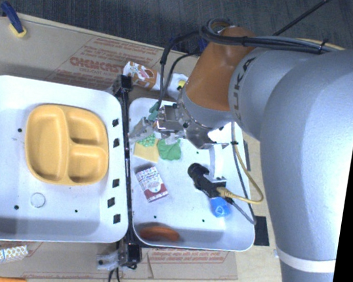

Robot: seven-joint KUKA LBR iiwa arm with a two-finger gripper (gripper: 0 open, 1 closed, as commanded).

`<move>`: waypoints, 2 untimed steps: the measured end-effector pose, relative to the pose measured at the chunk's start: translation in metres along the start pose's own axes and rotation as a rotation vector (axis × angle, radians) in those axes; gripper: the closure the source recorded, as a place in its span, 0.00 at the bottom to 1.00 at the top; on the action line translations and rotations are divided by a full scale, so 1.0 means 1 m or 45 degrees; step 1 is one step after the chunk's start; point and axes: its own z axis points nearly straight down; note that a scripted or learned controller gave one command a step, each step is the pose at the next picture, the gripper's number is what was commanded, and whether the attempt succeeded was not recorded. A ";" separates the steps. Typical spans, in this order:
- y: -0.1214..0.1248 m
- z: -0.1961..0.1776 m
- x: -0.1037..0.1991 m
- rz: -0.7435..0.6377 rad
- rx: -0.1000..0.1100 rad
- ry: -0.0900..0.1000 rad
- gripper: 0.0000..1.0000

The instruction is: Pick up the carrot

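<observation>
Hovering over green item (170,149), gripper (163,126) sat far from carrot (160,233) by near wall; grip state unclear.

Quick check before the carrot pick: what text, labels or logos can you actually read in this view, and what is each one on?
"KUKA", partly visible as "UKA": on the grey arm beside the orange band.
Red print on the cardboard sheet under the bins: too blurred to read.
Red-and-white packet in the right bin: print too small to read.
Small box behind the bins: unreadable.
</observation>
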 end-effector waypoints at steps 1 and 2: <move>-0.009 0.000 -0.009 -0.347 0.001 0.000 0.00; 0.016 0.000 0.015 -0.518 -0.004 -0.002 0.00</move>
